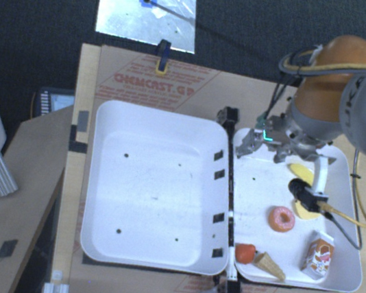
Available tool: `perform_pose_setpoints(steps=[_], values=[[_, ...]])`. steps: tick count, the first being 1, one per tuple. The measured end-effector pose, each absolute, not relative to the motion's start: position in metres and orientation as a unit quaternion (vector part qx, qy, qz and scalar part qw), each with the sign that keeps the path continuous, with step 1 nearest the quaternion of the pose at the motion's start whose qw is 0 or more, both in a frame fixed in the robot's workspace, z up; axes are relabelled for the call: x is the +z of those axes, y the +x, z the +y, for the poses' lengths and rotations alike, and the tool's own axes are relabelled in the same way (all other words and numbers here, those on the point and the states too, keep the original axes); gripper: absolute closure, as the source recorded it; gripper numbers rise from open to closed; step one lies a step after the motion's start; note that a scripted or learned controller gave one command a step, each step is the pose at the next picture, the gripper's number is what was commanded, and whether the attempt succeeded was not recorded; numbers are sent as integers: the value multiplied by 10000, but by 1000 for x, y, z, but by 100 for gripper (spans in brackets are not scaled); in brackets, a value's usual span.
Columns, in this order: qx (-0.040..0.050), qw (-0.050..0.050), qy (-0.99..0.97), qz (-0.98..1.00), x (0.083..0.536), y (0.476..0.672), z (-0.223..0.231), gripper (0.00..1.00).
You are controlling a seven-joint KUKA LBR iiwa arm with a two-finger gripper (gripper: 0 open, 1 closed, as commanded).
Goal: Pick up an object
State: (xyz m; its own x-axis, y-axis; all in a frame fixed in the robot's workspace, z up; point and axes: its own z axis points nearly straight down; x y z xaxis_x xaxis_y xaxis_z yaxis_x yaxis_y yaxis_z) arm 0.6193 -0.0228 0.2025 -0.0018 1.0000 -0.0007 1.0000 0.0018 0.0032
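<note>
I saw the gripper (264, 147) over the right bin's (349, 274) far-left corner; fingers apart, nothing between them; donut (281, 219) mid-bin, banana (301, 173) by the far edge, carton (318, 258) near the right edge, cone (269, 264) on the near edge; left bin (114, 120) alongside.

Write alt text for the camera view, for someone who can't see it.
A grey robot arm reaches from the right over the right bin, its pincer hanging above the bin's upper left part. Lower in that bin lie a pink donut, a small carton, an ice cream cone, a red piece and yellow pieces. The left bin sits beside it.
</note>
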Motion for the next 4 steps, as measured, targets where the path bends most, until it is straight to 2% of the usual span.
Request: perform_pose_setpoints(steps=[1,2,3,4], values=[[19,23,7060,7082,214,620,-23,100],[31,45,7056,7085,261,669,-42,100],[32,19,7037,7105,307,670,12,100],[15,11,7047,7095,312,669,30,100]])
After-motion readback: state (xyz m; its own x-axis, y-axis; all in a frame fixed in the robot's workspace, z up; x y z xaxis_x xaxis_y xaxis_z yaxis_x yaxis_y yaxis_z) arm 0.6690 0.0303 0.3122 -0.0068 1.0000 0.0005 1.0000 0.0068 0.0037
